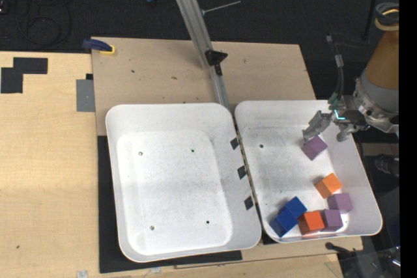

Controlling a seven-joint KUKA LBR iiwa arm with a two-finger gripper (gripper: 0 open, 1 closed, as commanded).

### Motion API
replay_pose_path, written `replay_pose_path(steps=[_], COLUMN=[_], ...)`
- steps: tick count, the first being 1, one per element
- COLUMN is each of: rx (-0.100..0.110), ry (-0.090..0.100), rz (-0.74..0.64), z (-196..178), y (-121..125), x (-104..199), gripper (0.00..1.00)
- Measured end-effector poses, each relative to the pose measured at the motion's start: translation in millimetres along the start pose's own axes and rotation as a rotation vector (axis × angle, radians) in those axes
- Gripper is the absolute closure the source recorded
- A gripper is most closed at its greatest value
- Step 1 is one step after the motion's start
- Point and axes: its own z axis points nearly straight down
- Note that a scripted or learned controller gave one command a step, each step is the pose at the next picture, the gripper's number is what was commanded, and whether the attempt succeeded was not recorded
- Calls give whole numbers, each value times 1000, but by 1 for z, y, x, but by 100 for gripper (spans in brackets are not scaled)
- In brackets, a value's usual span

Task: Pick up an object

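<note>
While the desk (52, 140) carries two white bins, the left bin (172, 179) just shows a few dark specks, and the right bin (277, 159) has all the blocks. Its pincer (329, 130) hangs spread wide, gripping nothing, over a purple cube (314, 147) lying tilted near the far edge. A blue block (288, 215), orange blocks (327, 184) and lilac blocks (340, 202) huddle in the near corner.

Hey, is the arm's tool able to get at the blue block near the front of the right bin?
Probably yes: the blue block lies uncovered, though an orange block sits close beside it, and the tool is over the same bin.
</note>
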Motion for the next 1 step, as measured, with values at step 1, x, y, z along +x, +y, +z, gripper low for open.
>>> replay_pose_path(steps=[1], rx=[-4], ry=[-1], rz=[1], z=[-2], y=[1], x=[0], gripper=[0])
